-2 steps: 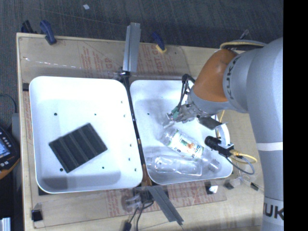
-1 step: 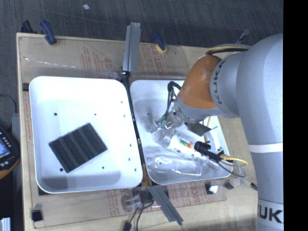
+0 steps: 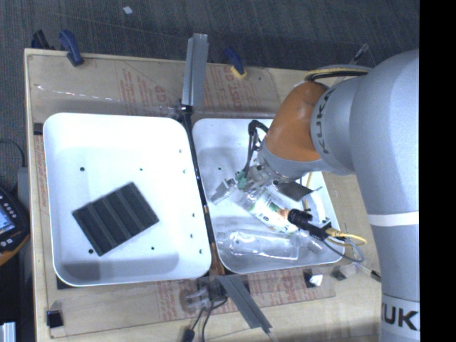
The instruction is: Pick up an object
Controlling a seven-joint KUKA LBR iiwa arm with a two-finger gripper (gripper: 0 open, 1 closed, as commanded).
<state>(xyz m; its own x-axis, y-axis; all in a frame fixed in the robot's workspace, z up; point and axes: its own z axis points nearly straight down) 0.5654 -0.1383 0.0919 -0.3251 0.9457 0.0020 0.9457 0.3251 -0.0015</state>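
A flat black ribbed slab (image 3: 116,217) lies slantwise in the left bin (image 3: 64,141). In the right bin (image 3: 214,137) a clear plastic bottle (image 3: 260,244) lies on its side along the front wall. My gripper (image 3: 224,189) is low in the middle of the right bin, pointing left, just above and behind the bottle. I see nothing held in it. The arm's orange band and grey wrist hide the bin's back right part.
A grey metal bar (image 3: 195,70) stands at the back between the bins. Blue clamps (image 3: 70,49) (image 3: 234,61) grip the bench's far edge. A small yellow piece (image 3: 311,183) shows by the right bin's right wall, half hidden by the wrist.
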